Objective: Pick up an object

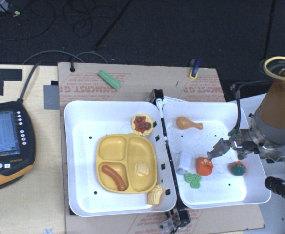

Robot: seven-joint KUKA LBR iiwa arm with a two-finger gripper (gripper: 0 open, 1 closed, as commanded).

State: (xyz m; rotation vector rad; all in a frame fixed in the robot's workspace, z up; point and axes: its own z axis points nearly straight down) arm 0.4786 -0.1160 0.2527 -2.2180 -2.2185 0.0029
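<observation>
Red-orange and rounded, the toy tomato (204,166) lies low in the middle of the right bin (252,197), a small glossy fruit with a darker patch on top. The gripper (215,152) hangs just above and to its right, its dark tip almost meeting the tomato's upper edge; whether it touches cannot be told, and the view does not settle if the gripper is open or closed. A green leafy toy (193,180) sits just beside the tomato at lower left. A teal and orange toy (238,168) lies near on the right, under the arm (272,116). A tan drumstick (188,124) rests well apart near the bin's far wall. In the left bin (76,130), a yellow divided plate (127,163) carries a sausage (113,176).
</observation>
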